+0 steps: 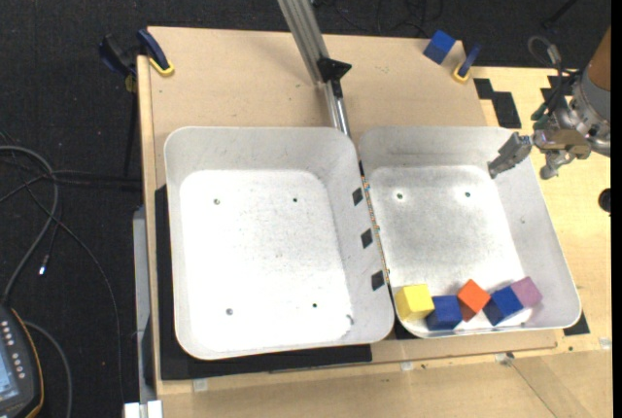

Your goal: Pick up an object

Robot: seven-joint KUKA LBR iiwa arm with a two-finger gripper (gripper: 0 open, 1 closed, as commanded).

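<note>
Several small blocks lie along the near edge of the right bin (428, 144): a yellow cube (415, 298), a blue block (445, 312), an orange cube (473, 296), a second blue block (503, 305) and a pale purple block (527, 291). My gripper (531, 157) hangs over the bin's far right rim, well behind the blocks. Its two grey fingers are spread apart with nothing between them.
The left bin (258, 241) sits beside the right one. A blue cube (439, 46) lies on the wooden bench beyond the bins, near a clamp. A slanted metal pole (296, 3) crosses the back of the bench toward the bins' junction.
</note>
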